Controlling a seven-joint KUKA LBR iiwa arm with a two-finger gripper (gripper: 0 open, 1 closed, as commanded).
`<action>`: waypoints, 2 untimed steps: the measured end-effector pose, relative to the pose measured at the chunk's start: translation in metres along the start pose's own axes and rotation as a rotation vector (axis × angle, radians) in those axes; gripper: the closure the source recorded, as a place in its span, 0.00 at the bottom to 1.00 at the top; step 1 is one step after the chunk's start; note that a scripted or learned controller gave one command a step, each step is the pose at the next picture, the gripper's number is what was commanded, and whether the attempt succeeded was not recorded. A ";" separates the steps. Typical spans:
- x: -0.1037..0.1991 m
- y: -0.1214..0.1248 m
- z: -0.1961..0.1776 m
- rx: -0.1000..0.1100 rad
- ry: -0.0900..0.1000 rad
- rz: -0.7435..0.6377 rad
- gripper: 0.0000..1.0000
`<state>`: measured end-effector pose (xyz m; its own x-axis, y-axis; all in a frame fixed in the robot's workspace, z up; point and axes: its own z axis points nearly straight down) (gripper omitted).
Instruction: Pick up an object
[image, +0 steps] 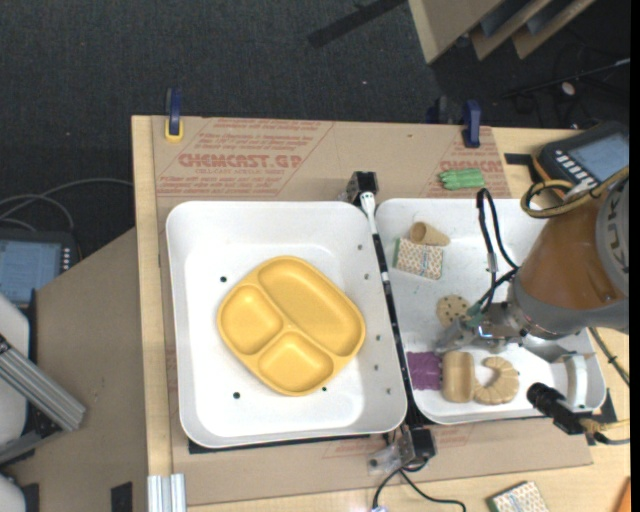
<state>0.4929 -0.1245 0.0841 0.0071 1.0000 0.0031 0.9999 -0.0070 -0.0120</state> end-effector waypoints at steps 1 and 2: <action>0.001 0.007 -0.011 -0.015 -0.006 -0.004 1.00; 0.058 0.012 -0.106 -0.022 -0.003 -0.014 1.00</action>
<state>0.5069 -0.0674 0.1902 -0.0069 1.0000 0.0005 0.9999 0.0069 0.0101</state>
